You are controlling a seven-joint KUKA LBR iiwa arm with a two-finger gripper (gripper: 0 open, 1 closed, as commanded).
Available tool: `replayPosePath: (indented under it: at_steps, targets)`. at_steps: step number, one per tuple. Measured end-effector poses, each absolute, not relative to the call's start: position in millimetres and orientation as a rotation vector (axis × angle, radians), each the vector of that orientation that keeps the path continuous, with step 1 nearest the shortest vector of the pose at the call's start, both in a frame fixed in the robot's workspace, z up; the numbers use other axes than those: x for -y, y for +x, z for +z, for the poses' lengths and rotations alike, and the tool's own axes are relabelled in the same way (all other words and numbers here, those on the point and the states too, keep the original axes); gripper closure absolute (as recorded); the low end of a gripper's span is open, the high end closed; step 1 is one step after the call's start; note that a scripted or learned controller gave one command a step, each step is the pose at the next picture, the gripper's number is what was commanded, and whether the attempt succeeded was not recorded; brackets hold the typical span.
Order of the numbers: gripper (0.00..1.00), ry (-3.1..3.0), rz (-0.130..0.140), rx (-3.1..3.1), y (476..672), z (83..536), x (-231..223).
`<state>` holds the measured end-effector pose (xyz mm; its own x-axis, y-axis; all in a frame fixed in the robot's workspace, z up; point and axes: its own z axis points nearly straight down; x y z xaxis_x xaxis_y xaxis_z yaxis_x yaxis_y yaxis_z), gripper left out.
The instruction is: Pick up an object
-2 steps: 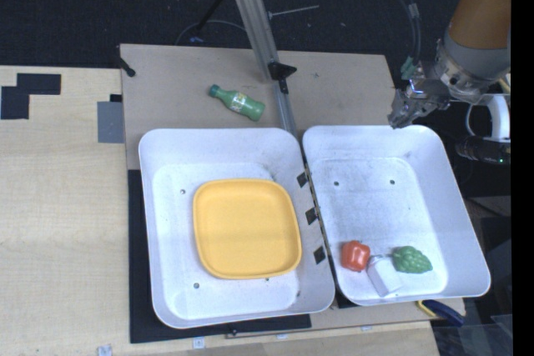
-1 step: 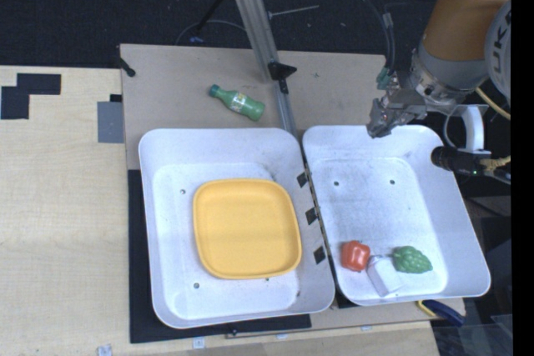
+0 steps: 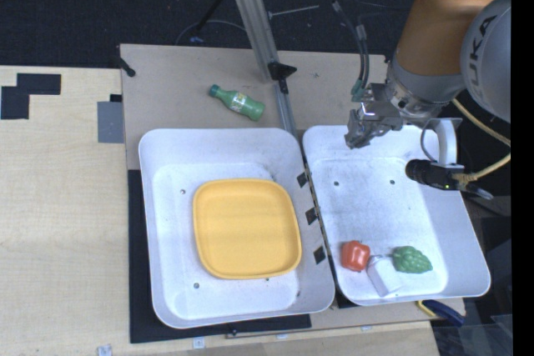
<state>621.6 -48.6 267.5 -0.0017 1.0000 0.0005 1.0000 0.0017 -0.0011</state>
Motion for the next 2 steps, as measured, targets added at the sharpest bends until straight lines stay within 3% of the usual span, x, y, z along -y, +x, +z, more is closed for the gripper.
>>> replayPosePath:
  at_steps: [2]
  targets:
    - [1.0,-2.218,0.001,2.224,582.1,239,-52]
